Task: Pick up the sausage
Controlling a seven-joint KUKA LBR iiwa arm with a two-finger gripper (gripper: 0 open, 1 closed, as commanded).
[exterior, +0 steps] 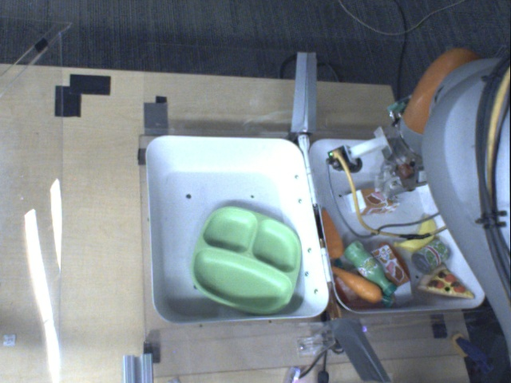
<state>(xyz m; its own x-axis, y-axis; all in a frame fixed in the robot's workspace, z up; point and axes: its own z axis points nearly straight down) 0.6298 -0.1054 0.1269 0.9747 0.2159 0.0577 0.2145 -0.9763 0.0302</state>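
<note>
In the left white bin (160, 214) lies a green plastic plate with three hollows (247, 259), and it has no part in this job. Just past the wall between the bins, in the right white bin (339, 206), a long orange-brown toy that looks like the sausage (330, 234) lies against the bin's left wall, pointing up and down the view. It is most likely light, stiff plastic, smooth and round, so it could roll or slip out of a pinch. The best place to hold it is across the middle, though the wall right beside it leaves little room on that side. Near its lower end sit a fat orange toy carrot (358, 286) and a green toy bottle (366, 260) - close neighbours that could get bumped. Further right and higher up, the grey gripper (391, 183) hangs over the upper part of the bin. Whether it is apart or together cannot be told. The sausage lies to its left and lower down - near, but not touching.
</note>
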